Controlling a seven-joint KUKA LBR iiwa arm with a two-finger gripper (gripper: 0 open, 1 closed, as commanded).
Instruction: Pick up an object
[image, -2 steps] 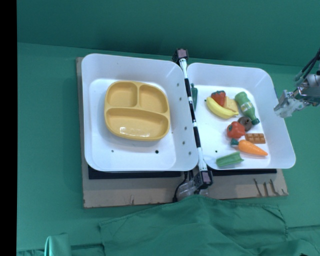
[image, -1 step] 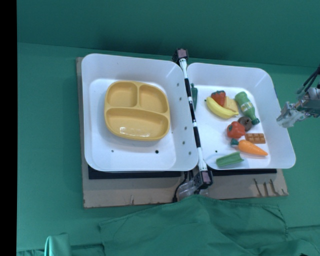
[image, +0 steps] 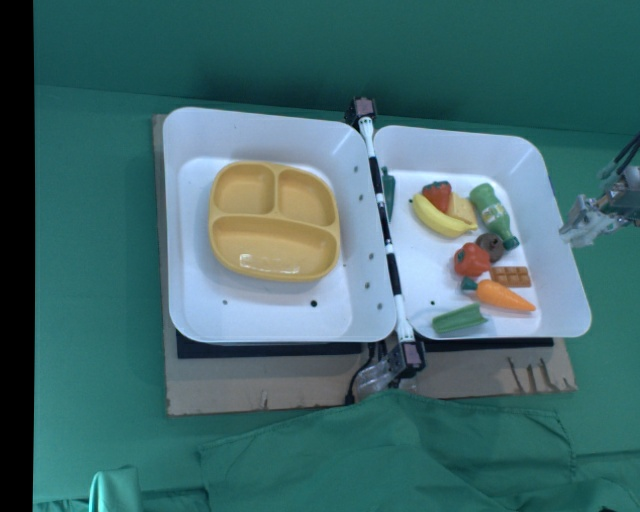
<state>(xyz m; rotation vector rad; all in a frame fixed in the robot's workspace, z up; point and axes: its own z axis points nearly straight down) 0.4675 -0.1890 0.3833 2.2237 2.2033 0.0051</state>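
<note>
Toys (image: 480, 255) crowd right bin (image: 545, 180) (left strip bare).

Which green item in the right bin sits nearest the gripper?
The green bottle, at the cluster's upper right, closest to the gripper. The green pod lies at the bin's bottom edge, the dark one by the divider.

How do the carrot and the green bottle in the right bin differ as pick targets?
The carrot is orange and tapered to a point; the green bottle is green with a white label and a narrow neck. The carrot lies near the bin's front, close to the camera; the bottle lies further back. Both lie flat in the right bin, with other toy foods close by.
</note>
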